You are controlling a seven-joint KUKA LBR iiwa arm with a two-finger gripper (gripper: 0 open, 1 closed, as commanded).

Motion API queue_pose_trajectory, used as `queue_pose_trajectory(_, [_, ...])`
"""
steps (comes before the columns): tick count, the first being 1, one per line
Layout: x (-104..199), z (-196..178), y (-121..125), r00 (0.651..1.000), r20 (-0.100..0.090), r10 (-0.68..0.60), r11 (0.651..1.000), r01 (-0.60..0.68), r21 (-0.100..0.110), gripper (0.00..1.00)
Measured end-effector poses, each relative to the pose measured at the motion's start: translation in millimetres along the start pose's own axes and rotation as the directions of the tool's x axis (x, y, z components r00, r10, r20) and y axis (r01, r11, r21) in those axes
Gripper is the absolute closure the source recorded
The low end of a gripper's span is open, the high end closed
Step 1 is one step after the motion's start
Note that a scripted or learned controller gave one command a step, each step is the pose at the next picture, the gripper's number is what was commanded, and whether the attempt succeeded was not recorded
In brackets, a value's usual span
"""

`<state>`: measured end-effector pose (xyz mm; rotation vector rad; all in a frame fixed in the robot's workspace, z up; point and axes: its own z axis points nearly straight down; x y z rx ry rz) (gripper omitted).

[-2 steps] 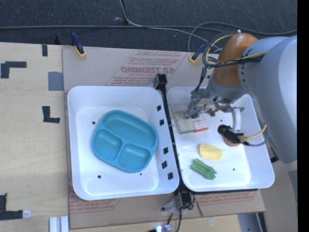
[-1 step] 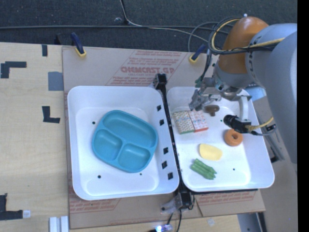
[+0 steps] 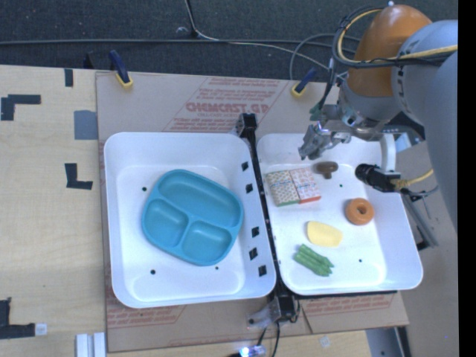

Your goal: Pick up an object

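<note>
In the right bin (image 3: 394,274) five small objects are found, and none of them is seen between the fingers of the gripper. A flat box with a printed pattern (image 3: 293,186) lies in the upper left part of this bin, close to the divider between the two bins. Just to its right and a little higher, a small brown piece (image 3: 326,168) is placed, and it is near the tip of the gripper. An orange ring like a small donut (image 3: 360,211) rests further to the right, well apart from the box. Below the box a pale yellow rounded piece (image 3: 324,233) is seen, and just below that a green bean pod (image 3: 313,260) lies at a slant. The gripper (image 3: 312,146) is held over the upper part of the right bin, above the box and just beside the brown piece; whether its fingers are apart or together cannot be told from this angle. The grey arm with its orange band (image 3: 387,47) is reached in from the right side. In the left bin (image 3: 123,199) a blue divided plate (image 3: 193,216) is lying flat, near the middle. Both bins are set on a cardboard sheet (image 3: 216,103), which is fixed with two clamps at its upper edge.
</note>
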<state>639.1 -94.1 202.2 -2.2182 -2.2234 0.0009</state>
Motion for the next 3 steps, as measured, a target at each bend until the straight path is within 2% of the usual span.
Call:
queue_pose_trajectory(1, [53, 4, 0, 1.0, -0.001, -0.004, 1.0, 0.004, 0.005, 1.0])
queue_pose_trajectory(3, [160, 20, -25, 1.0, 0.0, -0.005, 1.0, 0.005, 0.007, 1.0])
